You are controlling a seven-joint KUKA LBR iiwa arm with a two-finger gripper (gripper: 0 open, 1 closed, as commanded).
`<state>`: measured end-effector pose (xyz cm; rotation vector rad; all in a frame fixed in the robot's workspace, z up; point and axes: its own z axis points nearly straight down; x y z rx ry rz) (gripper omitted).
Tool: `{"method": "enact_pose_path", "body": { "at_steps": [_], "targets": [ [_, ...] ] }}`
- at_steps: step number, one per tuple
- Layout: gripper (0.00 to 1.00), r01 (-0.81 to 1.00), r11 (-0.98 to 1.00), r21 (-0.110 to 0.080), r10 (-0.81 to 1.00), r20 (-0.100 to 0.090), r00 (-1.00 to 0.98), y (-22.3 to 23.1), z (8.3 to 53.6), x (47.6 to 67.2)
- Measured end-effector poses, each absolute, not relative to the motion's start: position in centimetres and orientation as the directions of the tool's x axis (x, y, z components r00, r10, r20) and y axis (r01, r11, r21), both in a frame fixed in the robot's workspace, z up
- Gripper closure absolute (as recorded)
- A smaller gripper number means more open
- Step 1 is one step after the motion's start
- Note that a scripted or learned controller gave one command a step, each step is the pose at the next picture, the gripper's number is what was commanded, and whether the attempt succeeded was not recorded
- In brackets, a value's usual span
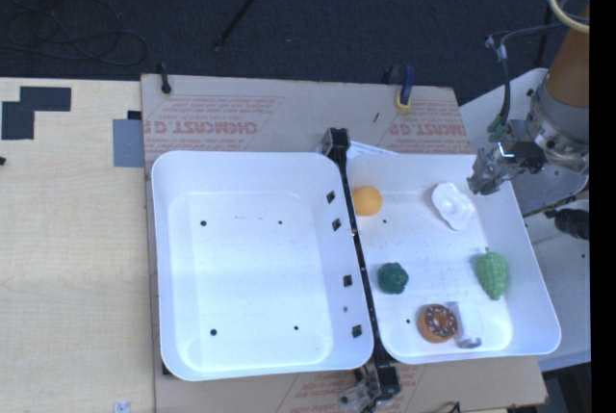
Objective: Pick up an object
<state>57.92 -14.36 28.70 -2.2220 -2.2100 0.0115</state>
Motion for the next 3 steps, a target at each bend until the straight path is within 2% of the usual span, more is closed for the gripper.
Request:
{"method": "enact_pose_path", "body": {
  "at_steps": [1, 2, 3],
  "targets": [
    [1.0, 1.0, 0.0, -0.004, 1.0, -0.001, 0.0, -14.3, 30.0, 58.2],
    [1.0, 1.0, -0.003, -0.004, 1.0, 0.001, 0.003, -13.7, 30.2, 55.1],
    [1.0, 1.0, 0.0, 0.001, 1.0, 0.0, 0.0, -12.8, 35.6, 49.4]
  ]
}}
